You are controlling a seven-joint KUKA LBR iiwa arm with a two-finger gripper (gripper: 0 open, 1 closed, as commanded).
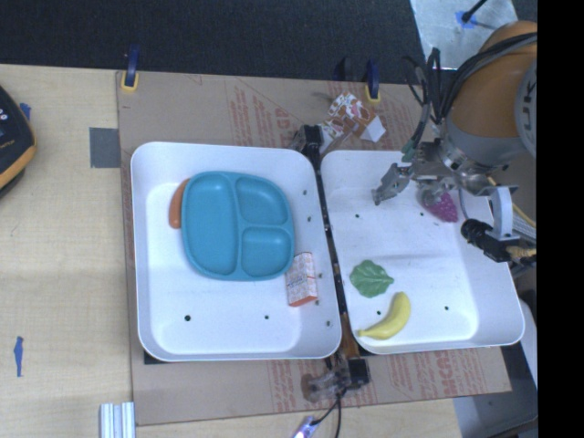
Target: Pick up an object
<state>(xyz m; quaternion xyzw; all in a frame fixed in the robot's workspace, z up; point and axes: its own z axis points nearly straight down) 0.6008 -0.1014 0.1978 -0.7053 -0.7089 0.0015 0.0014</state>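
Observation:
My gripper (422,188) hangs over the far part of the right bin (484,331), open, with one grey finger (389,188) splayed to the left. A purple grape-like object (443,206) lies on the bin floor just under the gripper's right side, partly hidden by it. Nothing is gripped between the fingers. Nearer the front of the same bin lie a green leaf (370,277) and a yellow banana (391,318).
The left bin (155,318) holds a blue divided plate (237,224), an orange piece (175,204) tucked at its left edge, and a small printed packet (301,279) by the right wall. A crumpled wrapper (350,113) lies behind the bins.

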